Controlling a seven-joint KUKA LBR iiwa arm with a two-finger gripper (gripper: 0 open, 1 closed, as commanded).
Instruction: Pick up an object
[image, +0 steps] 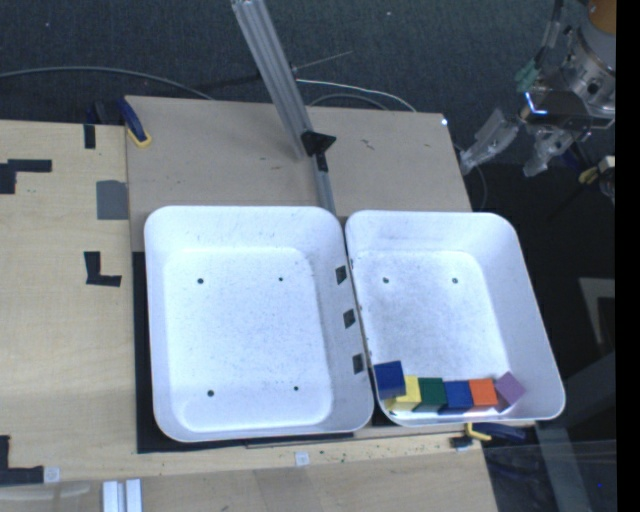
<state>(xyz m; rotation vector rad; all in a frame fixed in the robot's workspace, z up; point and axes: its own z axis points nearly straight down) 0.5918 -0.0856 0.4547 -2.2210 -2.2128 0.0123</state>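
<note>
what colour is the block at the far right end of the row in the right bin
Purple, seen in the camera view, next to the orange block along the right bin's near wall.

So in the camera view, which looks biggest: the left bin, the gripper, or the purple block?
1. Left bin, by far the largest.
2. Gripper, though it sits higher and nearer the camera, so it may look bigger than it is.
3. Purple block, the smallest.

The gripper (512, 143) hangs at upper right, fingers seemingly spread apart.
</note>
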